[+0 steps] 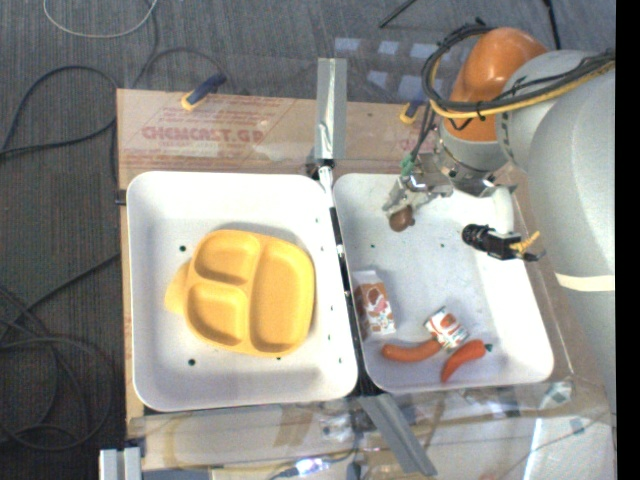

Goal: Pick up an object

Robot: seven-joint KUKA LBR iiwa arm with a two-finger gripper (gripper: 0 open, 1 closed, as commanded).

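The grey arm (pixel 560 158) reaches in from the right, its orange band (pixel 497 60) above the back edge of the right bin (pixel 450 273). The tool (pixel 408 196) hangs over that bin's back left corner, close to the wall between the two bins. A small brown lump (pixel 401 219) sits right at the tip of the tool, touching it or nearly so. From this slant I cannot tell how far the tool is open, nor whether it has hold of the lump or the lump simply lies on the bin floor beneath it. Well apart from it, toward the front of the same bin, lie four more things: a red and white packet (pixel 375 308) against the left wall, a small can (pixel 445 326) tipped on its side, an orange sausage (pixel 410 351) just beside the can, and a red pepper (pixel 463 360) next to the sausage near the front wall. The left bin (pixel 160 368) holds one thing, a yellow divided tray (pixel 250 290), lying near its middle. Behind that bin the brown tabletop (pixel 230 138) shows faded red lettering.
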